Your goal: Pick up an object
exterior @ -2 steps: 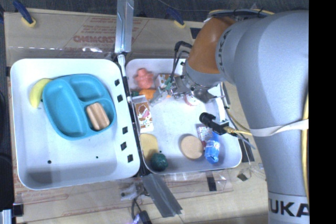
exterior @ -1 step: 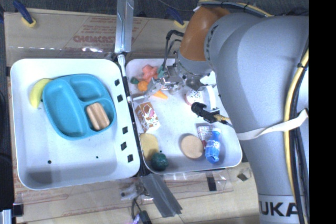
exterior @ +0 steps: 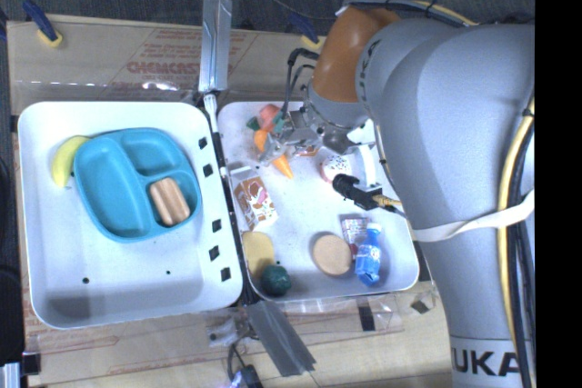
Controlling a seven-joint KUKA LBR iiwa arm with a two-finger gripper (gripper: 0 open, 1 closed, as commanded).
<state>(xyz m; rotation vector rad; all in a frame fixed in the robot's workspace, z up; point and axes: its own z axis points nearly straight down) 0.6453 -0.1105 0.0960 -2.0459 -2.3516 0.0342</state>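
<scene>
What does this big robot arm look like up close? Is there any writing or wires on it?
The arm is thick, rounded and smooth, in light grey, with a glossy orange band near the wrist. Dark letters reading "UKA", part of a brand name, sit low on its base. Thin black cables loop by the wrist, a yellow cable runs down its side, and a pale strap wraps around it.

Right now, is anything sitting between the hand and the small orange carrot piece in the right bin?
Nothing visible does. The hand is low over the far end of the right bin, and the orange carrot piece lies just below it in the camera view. The snack packet lies nearer, clear of that gap.
</scene>
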